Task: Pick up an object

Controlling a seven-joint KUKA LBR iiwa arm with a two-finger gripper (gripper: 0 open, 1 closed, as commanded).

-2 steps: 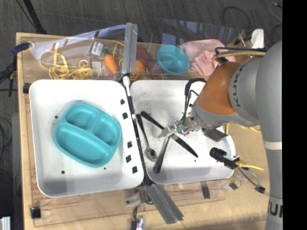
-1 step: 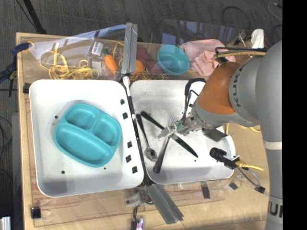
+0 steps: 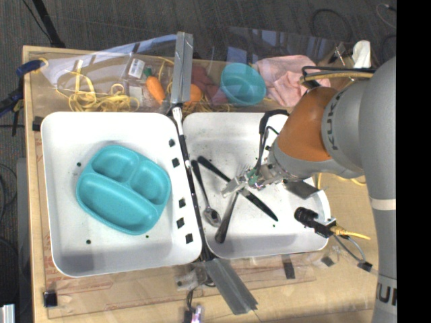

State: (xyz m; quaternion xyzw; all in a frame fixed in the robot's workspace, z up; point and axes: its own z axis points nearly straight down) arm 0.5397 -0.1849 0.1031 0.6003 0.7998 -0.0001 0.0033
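The grey arm (image 3: 350,130) reaches over the right bin (image 3: 222,130), its gripper (image 3: 250,179) low among black utensils (image 3: 232,204) near the bin's middle; finger state cannot be told. A teal divided plate (image 3: 122,188) lies in the left bin (image 3: 60,136).

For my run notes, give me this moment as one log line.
arm: over right bin | claw: low among black utensils | grasp: unconfirmed | left bin: teal divided plate

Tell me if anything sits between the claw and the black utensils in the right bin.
Nothing visible does. The claw hangs right over the crossed black utensils in the right bin, with no other item between them.
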